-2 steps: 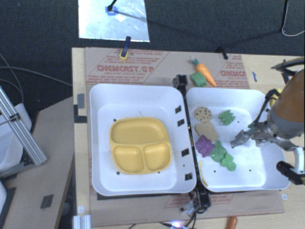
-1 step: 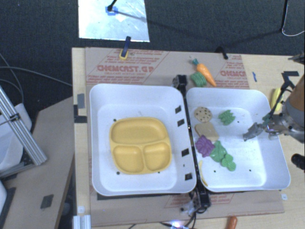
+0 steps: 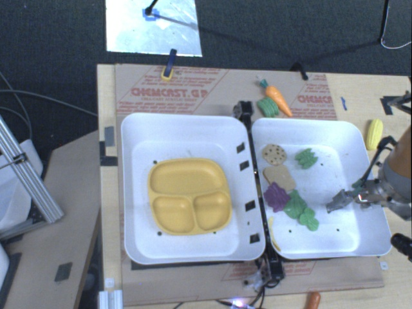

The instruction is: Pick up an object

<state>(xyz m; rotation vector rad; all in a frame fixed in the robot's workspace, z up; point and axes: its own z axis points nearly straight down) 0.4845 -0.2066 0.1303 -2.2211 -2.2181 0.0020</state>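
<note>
Pincer (image 3: 339, 202) blurred; arm (image 3: 398, 192) cut off.

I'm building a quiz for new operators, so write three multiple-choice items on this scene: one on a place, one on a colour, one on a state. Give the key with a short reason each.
1. Where does the yellow divided tray lie?
A. In the left bin
B. In the right bin
C. On the bench outside both bins

2. What colour is the toy between the tan slice and the green pieces in the right bin?
A. Red
B. Purple
C. Blue

3. How does the gripper stand?
A. Clamped on the cookie
B. Over the left bin
C. Low in the right bin, with nothing between its fingers

Key: 1 A, the tray sits inside the left bin. 2 B, that toy is plainly purple. 3 C, the gripper is over bare white floor right of the toys, and the cookie lies apart from it.
</note>
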